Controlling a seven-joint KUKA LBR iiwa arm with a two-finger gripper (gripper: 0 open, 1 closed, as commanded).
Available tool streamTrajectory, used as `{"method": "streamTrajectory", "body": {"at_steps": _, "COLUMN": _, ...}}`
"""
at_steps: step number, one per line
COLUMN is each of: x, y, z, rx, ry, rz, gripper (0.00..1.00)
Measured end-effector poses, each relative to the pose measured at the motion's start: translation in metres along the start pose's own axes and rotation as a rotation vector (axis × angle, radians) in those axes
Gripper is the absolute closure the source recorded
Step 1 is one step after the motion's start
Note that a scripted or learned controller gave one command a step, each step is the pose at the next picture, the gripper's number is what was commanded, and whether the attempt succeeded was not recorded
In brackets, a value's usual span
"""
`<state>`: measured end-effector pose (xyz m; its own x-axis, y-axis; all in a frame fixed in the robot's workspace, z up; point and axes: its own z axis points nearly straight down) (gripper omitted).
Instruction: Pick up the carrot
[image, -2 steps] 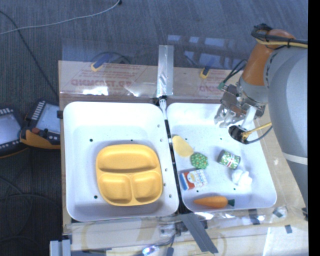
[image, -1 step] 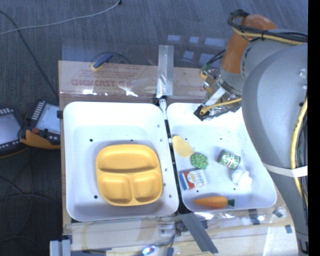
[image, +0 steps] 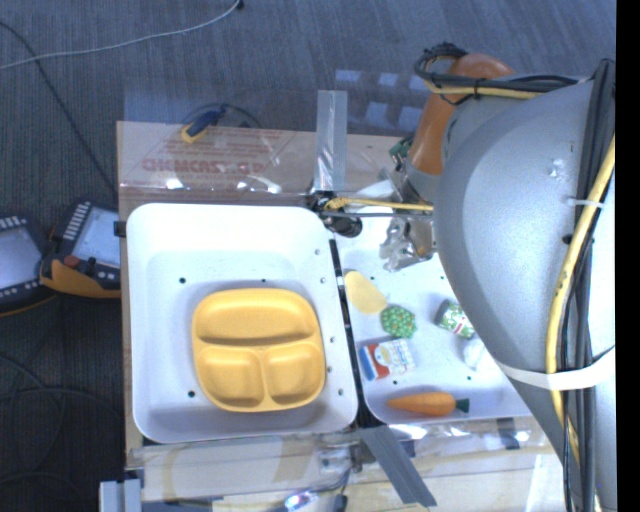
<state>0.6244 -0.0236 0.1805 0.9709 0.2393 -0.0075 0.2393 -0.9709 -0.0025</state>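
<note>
- Orange and tapered, the carrot (image: 424, 404) lies flat in the right bin (image: 420, 428), near that bin's front edge, its green stub pointing right.
- Taking the carrot as the landmark: just behind it and slightly left lies a small carton (image: 390, 358) with red, white and blue print.
- Farther behind the carrot sits a green knobbly ball (image: 398, 321), and behind that, to the left, a pale yellow piece (image: 365, 294) close to the wall between the bins.
- Behind and right of the carrot, a small green and white item (image: 455, 320) lies at the edge of the grey arm (image: 530, 210).
- The tool (image: 408, 243) hangs well behind the carrot, over the rear part of the right bin, apart from every item; I cannot tell whether it is apart or together, since it is small and blurred.
- Far left of the carrot, the left bin (image: 160, 250) holds a yellow divided tray (image: 260, 347).
- Both bins rest on the counter (image: 150, 150); a pendant (image: 75, 250) lies on the floor at the left.
</note>
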Motion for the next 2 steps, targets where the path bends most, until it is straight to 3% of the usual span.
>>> {"method": "streamTrajectory", "body": {"at_steps": 1, "x": -0.091, "y": -0.076, "z": 0.001, "rx": -0.002, "ry": -0.001, "rz": 0.027, "gripper": 1.0}}
{"method": "streamTrajectory", "body": {"at_steps": 2, "x": -0.089, "y": -0.068, "z": -0.064, "rx": -0.003, "ry": 0.002, "rz": 0.033, "gripper": 1.0}}
